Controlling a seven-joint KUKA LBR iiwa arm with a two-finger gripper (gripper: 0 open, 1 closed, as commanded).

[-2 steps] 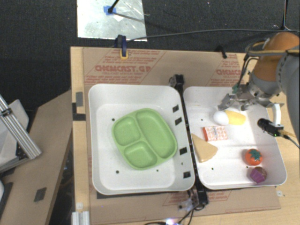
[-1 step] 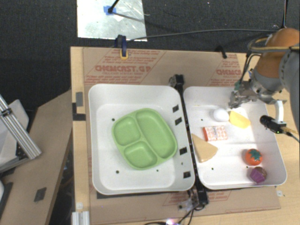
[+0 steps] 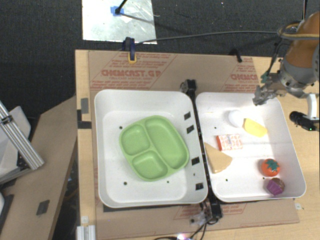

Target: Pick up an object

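Camera view: hand (image 3: 259, 99) above right bin (image 3: 295, 154).

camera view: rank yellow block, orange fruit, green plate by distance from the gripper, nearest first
From the gripper, at the right bin's far edge:
1. Yellow block, right bin, just below the gripper.
2. Orange fruit, right bin, near its front right corner.
3. Green plate, in the left bin, well across the divider.
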